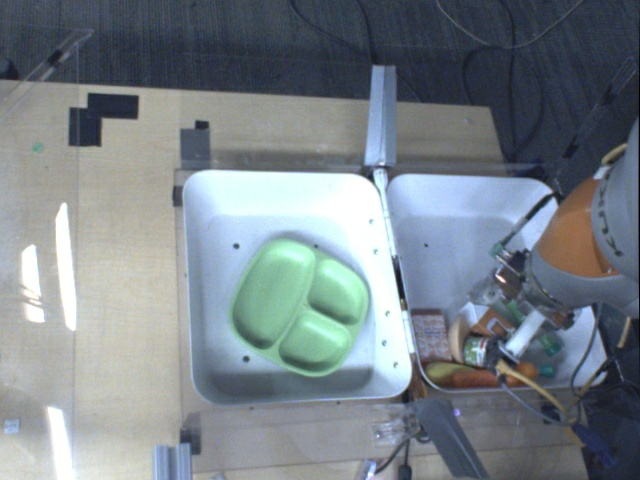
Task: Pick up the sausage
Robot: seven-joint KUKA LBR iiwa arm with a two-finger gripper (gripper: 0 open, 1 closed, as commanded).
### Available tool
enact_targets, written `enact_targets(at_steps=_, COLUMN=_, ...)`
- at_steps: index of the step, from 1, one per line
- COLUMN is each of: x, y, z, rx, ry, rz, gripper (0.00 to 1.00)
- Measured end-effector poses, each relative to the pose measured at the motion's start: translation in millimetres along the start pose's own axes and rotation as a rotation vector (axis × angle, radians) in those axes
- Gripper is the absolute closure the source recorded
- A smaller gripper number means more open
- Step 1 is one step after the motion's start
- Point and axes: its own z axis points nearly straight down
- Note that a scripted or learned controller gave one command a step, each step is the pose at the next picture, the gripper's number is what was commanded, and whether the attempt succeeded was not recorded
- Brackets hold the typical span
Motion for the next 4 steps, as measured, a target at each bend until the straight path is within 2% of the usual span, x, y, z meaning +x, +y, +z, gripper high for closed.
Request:
enact_targets(at_steps=1, x=24.3, y=34.1, z=-9.5, rx=0.012, ry=-0.008, rz=0.011, gripper=0.00)
enact_targets(at_steps=2, x=-25.1, y=26.2, z=-0.6, rx=0.015, ry=0.009, rz=-0.156, gripper=0.00)
enact_targets(at_steps=3, x=-6.6, y=-7.5, z=-25.7, rx=0.008, ry=-0.002, rz=-0.566, gripper=0.00)
enact_targets(at_steps=4, x=26.8, y=-36.0, z=-0.8, rx=-0.003, ry=-0.001, rz=-0.227, gripper=0.00)
